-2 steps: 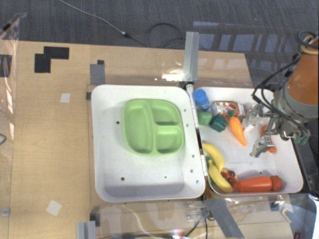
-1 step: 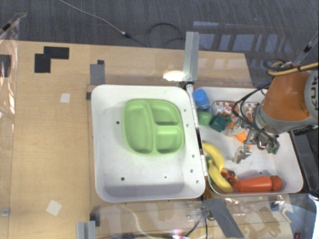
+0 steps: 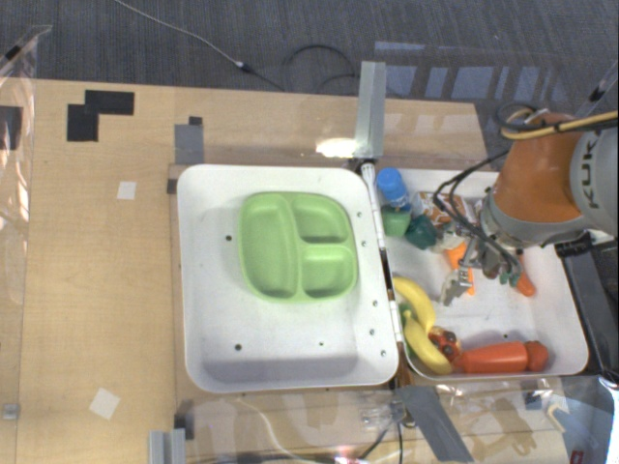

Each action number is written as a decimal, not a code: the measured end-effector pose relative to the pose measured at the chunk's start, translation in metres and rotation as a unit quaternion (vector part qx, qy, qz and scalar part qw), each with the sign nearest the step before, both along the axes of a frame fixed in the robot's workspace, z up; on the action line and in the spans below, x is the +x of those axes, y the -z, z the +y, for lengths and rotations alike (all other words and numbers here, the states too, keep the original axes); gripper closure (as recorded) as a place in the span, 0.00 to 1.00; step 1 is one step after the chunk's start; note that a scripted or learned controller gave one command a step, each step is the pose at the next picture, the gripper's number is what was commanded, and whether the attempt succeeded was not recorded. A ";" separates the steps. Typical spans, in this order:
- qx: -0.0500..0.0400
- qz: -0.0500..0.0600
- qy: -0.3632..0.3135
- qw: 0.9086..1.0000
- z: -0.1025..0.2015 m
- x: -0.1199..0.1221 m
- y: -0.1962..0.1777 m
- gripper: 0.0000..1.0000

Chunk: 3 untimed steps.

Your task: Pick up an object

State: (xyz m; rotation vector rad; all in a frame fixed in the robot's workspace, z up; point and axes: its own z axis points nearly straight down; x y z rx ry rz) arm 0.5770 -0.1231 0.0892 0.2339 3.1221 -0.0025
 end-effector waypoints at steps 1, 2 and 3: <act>-0.001 -0.005 -0.003 1.000 0.001 0.004 -0.014 1.00; 0.002 -0.001 0.157 0.988 -0.012 0.046 0.001 1.00; 0.004 -0.006 0.168 0.986 0.058 0.058 -0.104 1.00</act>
